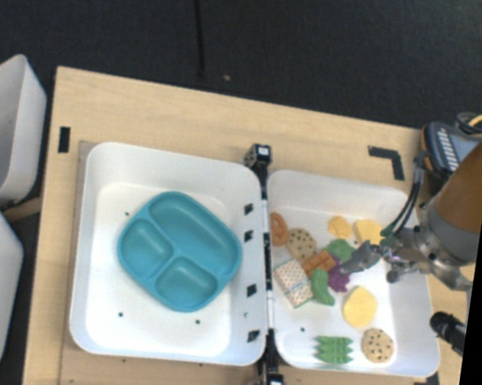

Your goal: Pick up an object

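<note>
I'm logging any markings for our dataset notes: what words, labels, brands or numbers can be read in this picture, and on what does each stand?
None can be read.
The patterned block in the right bin bears small specks, too blurred to tell whether they are print.
The blue divided plate in the left bin bears no marks.
The black tags on the bins' divider are too small to read.

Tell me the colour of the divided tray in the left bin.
The divided tray is light blue, plain, seen clearly in the camera view.
</note>
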Controlling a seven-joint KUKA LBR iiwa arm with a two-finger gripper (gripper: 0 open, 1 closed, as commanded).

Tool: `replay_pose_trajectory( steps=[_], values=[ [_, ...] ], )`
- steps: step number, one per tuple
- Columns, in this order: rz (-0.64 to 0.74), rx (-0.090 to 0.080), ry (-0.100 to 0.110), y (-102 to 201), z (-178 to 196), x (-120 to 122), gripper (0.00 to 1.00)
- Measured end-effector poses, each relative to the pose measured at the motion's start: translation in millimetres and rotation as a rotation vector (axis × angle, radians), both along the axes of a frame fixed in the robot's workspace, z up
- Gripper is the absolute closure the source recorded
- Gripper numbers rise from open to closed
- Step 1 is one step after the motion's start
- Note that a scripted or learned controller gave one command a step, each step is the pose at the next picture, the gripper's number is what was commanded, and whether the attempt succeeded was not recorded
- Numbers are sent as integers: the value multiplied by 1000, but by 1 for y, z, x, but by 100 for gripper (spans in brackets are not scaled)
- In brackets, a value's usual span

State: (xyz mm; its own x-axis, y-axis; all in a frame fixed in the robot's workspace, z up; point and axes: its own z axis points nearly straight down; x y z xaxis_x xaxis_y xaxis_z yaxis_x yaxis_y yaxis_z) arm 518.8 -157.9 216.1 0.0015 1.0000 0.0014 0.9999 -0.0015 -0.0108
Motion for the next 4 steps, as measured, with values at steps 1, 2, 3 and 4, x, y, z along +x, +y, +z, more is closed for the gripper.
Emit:
replay_pose_trajectory(
  steps=[1,2,3,4],
  values=[
    [3,-2,-10,0,5,2,0],
    [1,-2,-7,-3,-42,9,0],
    [-2,-1,-12,1,-99,15,0],
    [-4,-6,-26,-2,-109,21,0]
  ],
)
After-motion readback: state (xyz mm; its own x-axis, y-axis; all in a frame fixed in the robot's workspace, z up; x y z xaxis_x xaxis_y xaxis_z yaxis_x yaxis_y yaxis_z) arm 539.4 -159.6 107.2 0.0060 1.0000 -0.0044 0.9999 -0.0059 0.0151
